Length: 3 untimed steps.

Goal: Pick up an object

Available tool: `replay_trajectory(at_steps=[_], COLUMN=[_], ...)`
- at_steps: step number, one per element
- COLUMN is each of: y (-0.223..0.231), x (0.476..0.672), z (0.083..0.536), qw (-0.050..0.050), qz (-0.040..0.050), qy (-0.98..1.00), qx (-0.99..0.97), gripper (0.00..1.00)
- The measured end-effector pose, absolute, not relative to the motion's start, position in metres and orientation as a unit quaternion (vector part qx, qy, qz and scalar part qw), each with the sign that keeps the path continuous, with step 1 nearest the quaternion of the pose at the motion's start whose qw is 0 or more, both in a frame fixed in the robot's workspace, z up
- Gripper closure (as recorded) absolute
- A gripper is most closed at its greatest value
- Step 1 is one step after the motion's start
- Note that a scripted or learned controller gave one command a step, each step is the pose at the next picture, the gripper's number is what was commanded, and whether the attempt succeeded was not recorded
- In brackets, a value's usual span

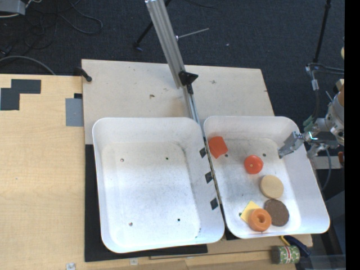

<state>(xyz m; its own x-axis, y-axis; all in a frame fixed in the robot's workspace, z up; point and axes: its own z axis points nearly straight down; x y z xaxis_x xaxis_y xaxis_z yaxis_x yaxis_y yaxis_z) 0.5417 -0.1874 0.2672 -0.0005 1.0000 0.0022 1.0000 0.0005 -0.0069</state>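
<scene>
Six small objects sit clustered in the right bin (304, 173), lower right of frame, ready for picking: an orange block (217, 146) nearest the divider. The gripper (291, 144) hovers at the bin's right rim; whether its jaws are apart cannot be told.

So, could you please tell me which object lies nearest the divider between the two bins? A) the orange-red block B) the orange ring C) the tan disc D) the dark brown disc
A: the orange-red block sits in the right bin right beside the divider, while the tan disc, dark brown disc and orange ring lie farther right.
</scene>
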Motion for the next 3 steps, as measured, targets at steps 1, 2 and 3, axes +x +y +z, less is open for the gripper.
replay_trajectory(at_steps=[1, 2, 3], y=[-0.188, -0.181, -0.172], x=[0.542, 0.550, 0.542], z=[0.269, 0.219, 0.164], qw=[0.001, 0.004, 0.004], qz=[0.0005, 0.0018, 0.0020], qy=[-0.707, -0.707, -0.707], qx=[-0.707, -0.707, -0.707], gripper=[0.00, 0.00, 0.00])
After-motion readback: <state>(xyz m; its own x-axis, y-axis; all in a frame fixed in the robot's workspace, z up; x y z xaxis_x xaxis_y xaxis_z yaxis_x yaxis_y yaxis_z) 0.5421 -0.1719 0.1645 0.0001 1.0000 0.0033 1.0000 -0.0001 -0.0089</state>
